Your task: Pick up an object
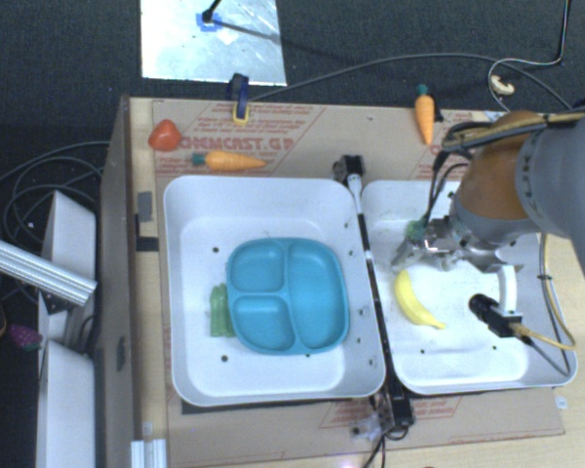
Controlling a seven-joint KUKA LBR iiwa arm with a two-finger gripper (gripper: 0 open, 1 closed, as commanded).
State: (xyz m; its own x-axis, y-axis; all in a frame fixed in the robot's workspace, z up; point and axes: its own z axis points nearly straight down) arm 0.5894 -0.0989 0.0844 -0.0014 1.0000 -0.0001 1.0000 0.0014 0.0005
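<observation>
A yellow banana lies in the right bin, near its left wall. My gripper hangs low over that bin, just above and behind the banana's upper end, with a small green thing beside it. The grey arm with its orange band reaches in from the right. In the left bin sits a blue divided plate, and a green object lies against the plate's left edge.
On the board behind the bins lie a carrot, a red-orange round thing, a second carrot and a blue and yellow clamp. A black part with a cable hangs over the right bin.
</observation>
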